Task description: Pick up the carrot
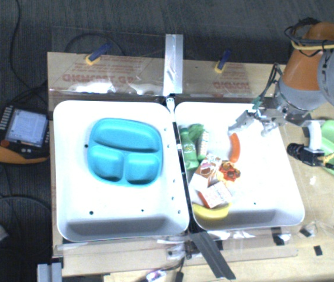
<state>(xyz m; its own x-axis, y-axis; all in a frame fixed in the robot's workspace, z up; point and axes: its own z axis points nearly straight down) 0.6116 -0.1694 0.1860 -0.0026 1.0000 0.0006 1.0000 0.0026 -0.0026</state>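
The carrot (pixel 234 147), small and orange, lies upright-slanted in the right bin (pixel 273 181), near its middle. My gripper (pixel 253 124) hangs over the bin's back right part, just above and to the right of the carrot's top end. Its fingers (pixel 238 124) are spread open and nothing sits between them. The carrot rests free on the bin floor, apart from the gripper.
Left of the carrot lie green packets (pixel 191 143), small cartons (pixel 211 184), a red item (pixel 230 170) and a banana (pixel 209 211) at the front wall. A blue compartment tray (pixel 123 150) sits in the left bin (pixel 73 204). Green objects (pixel 331 135) lie on the bench at right.
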